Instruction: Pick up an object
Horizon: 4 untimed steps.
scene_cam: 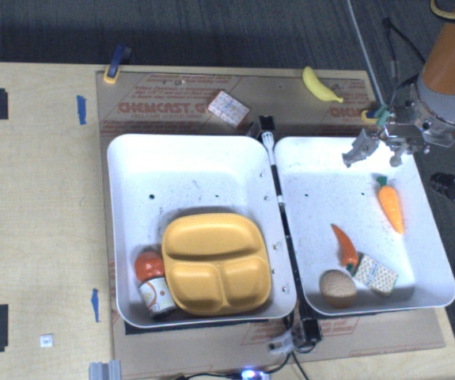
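My gripper [376, 152] hangs over the far edge of the right bin [314, 180], open, with nothing between its fingers. An orange carrot [391, 206] lies just below and to the right of it. Farther toward the front of the same bin are a red pepper [345, 246], a brown rounded lump [338, 286] and a small patterned packet [374, 275]. The left bin [132, 172] holds a yellow sectioned tray [215, 261] and a small can with a red top [152, 279] at its front left.
Behind the bins, on the cardboard, lie a yellow banana [320, 85] and a patterned packet [228, 108]. A blue clamp [116, 63] grips the cardboard's far left corner. A black divider rail [278, 204] runs between the bins.
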Tool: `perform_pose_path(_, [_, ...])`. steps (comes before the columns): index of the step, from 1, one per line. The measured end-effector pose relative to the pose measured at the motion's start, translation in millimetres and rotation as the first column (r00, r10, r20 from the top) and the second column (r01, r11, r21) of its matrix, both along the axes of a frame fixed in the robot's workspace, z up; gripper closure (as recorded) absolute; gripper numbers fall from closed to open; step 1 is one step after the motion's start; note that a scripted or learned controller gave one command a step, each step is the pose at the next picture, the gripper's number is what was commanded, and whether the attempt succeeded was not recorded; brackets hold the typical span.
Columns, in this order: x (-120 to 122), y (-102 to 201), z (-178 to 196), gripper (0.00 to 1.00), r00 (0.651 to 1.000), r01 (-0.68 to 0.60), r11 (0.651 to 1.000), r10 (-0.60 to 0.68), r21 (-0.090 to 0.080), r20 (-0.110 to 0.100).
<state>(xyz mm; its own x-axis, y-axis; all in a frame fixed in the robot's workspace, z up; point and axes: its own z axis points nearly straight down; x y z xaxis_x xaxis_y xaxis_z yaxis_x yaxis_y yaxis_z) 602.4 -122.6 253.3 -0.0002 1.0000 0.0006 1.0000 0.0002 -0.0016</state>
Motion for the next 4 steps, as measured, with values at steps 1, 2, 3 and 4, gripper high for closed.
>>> perform_pose_path(1, [-26,-42,-120,0.0,1.0,0.001,1.0,-0.001,0.0,0.0])
perform_pose_path(2, [-71,4,-167,0.0,1.0,0.0,1.0,0.0,-0.001,0.005])
perform_pose_path(3, [-70,3,-157,1.0,1.0,0.001,1.0,-0.001,-0.002,0.009])
perform_pose_path(4, [-104,67,-69,1.0,1.0,-0.001,1.0,0.001,0.0,0.003])
